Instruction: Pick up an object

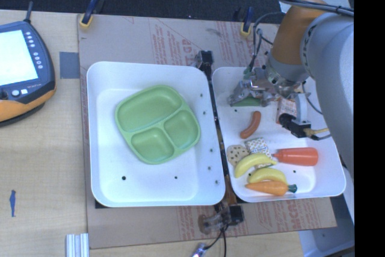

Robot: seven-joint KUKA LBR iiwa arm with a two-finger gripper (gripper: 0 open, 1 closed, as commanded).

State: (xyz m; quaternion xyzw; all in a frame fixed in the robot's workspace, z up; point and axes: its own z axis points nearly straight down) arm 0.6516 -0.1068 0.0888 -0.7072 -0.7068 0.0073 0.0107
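Note:
My gripper hangs over the upper left part of the right bin, below the orange band of the arm. Just below and to its right lies a toy sausage. Lower in that bin sit a cookie, a dotted white piece, two yellow bananas, an orange carrot and an orange-red bottle-shaped toy. Something dark green lies under the fingertips; what it is stays unclear.
The left bin holds a green divided plate. A pendant with a screen rests on the bench at the far left. Clamps sit at the board's top edge, and the grey arm covers the right bin's upper right corner.

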